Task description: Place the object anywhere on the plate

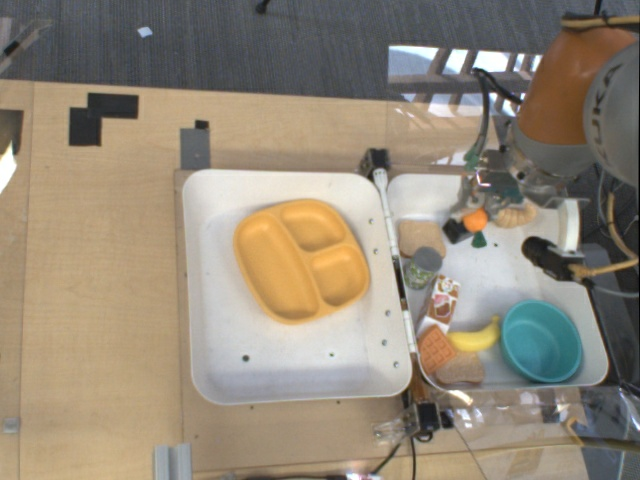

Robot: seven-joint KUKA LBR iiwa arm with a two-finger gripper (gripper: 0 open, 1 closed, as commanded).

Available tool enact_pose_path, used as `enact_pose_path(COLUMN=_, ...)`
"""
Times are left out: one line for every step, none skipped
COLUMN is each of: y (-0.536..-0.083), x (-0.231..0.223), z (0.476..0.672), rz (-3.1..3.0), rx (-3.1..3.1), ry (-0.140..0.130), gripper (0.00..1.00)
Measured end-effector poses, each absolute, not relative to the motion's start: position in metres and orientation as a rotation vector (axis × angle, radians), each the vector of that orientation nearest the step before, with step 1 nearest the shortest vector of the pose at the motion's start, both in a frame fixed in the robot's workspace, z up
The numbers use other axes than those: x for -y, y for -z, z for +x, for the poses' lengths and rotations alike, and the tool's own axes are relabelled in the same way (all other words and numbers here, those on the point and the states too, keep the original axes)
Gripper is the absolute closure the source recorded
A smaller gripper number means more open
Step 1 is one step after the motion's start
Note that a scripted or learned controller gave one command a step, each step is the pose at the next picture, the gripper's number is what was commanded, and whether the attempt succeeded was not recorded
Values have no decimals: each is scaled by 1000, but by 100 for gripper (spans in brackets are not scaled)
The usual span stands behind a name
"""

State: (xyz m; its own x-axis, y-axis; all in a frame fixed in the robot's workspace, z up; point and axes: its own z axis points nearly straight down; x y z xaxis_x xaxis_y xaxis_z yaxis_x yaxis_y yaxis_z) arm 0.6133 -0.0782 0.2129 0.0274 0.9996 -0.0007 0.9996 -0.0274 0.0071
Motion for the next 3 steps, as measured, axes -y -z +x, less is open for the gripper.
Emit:
enact_pose_path(y=-213, x=78, z=613, rz=2248, rx=-2187, ry=-7, gripper=0)
enact_pose_path(y=-164, x=95, z=649, rz=1894, rx=-2499, ry=-4, gripper=0)
enact_pose_path(y=-104, x=143, z=665, rz=1416, rx=-2800, ry=1, gripper=0)
